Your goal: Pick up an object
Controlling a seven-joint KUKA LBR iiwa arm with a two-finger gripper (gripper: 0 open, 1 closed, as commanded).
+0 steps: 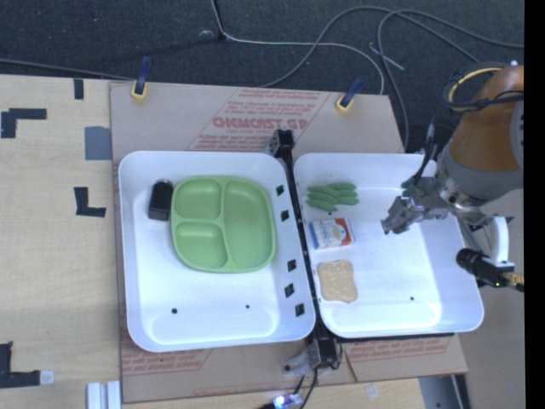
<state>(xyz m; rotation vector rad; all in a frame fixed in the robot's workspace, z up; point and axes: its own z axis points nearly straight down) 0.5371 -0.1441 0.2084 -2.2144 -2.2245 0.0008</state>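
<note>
White right bin [443,313]: tool [397,220] fingers too blurred to read.

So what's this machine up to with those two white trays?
A robot arm reaches in from the right, and its gripper hangs over the right bin, with nothing seen between its fingers. In that bin, along its left side, lie green pea pods, a small red and white packet and a tan slice of bread. The left bin holds a green divided plate and a small black object. Its job is to pick something up.
</note>
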